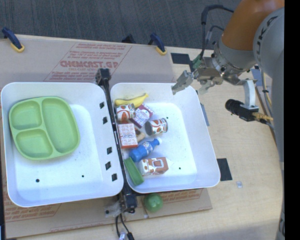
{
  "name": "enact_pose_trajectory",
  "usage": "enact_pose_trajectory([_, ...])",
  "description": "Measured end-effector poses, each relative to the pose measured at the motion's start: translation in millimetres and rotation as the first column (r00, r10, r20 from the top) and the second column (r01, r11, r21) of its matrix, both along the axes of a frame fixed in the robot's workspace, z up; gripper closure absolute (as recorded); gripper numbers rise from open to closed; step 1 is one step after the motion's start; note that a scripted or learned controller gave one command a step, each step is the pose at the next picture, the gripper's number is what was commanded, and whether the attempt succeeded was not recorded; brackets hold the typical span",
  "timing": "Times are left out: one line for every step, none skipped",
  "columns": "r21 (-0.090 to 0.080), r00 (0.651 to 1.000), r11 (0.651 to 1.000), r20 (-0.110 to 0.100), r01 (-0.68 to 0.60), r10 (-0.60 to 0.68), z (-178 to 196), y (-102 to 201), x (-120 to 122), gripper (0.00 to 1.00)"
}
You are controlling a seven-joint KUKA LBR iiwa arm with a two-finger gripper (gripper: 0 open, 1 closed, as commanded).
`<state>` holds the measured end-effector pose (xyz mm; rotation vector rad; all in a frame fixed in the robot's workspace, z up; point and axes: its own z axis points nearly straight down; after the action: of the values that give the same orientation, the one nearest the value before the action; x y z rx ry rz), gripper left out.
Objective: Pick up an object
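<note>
A grey KUKA arm [250,24] with an orange band reaches in above the far right corner of the right-hand bin [202,149], its gripper [192,83] hanging just over the bin's far rim with two fingers [180,84] spread apart and nothing between them. Inside that bin, a jumble of small objects crowds the left wall: a yellow banana [131,100] at the far end, a red-and-white can [124,114] and a wrapped packet [142,115] beside it, a tipped can [157,127] toward the bin's centre, a red-and-white carton [127,135], a blue bottle [144,149], a green object [134,173] and an orange-brown box [155,166] nearer the bin's near edge. A green ball [153,202] lies outside, just past the bin's near rim. To the bin's left, the left-hand bin [50,184] carries a green divided plate [44,127]. Both bins rest on cardboard [85,59] held by blue clamps [157,42].
</note>
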<state>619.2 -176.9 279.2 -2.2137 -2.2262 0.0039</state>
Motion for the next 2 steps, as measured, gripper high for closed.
enact_pose_trajectory([0.002, 1.0, 1.0, -0.004, 0.0, 0.0, -144.0, -31.4, -67.5, 0.0])
enact_pose_trajectory([0.0, 1.0, 1.0, -0.001, -0.001, 0.001, -182.8, -26.3, -18.1, 0.0])
